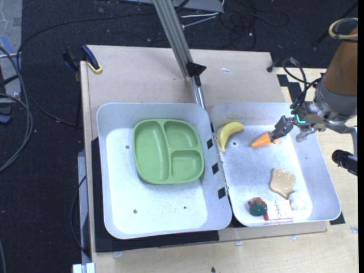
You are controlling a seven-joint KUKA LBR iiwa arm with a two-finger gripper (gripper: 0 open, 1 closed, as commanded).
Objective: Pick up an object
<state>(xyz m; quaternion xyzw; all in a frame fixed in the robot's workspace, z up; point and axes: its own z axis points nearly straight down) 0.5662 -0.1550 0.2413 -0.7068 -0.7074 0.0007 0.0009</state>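
A pale wooden surface (142, 73) carries two white bins side by side. The left bin (114, 209) holds a green divided plate (169, 151) near its far edge; the right bin (318, 181) keeps the small items loose, within the arm's (341, 78) reach. At that bin's far edge the pincer (280, 133) is clamped on the thick end of a toy carrot (261, 140), apparently raising it, with a banana (228, 133) just beside and a biscuit (282, 182) nearer the front.
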